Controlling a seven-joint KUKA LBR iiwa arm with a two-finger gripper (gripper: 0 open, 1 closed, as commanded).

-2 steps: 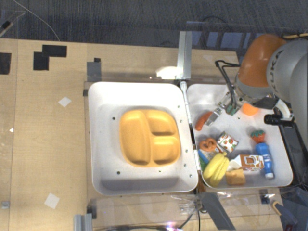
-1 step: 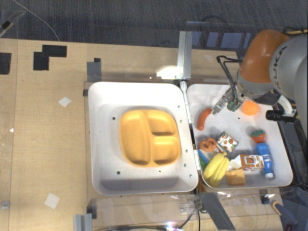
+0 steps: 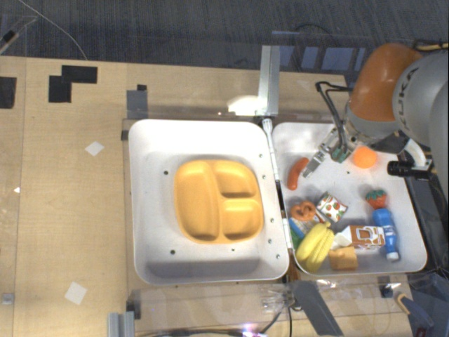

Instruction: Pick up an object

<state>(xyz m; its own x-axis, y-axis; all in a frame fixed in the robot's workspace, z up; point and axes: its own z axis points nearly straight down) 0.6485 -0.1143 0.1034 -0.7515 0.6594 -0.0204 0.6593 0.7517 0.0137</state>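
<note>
Camera view: hand (image 3: 318, 159) just beside red sausage (image 3: 297, 173), apart; grip state can't tell.

Light wood bench (image 3: 63, 209), dark floor beyond its far edge. Two shallow white bins sit directly on it, touching side by side: left bin (image 3: 151, 188), right bin (image 3: 295, 135). Black tape patches (image 3: 70, 81) at far left; small pale squares (image 3: 94, 147) scattered on the left side.
</note>
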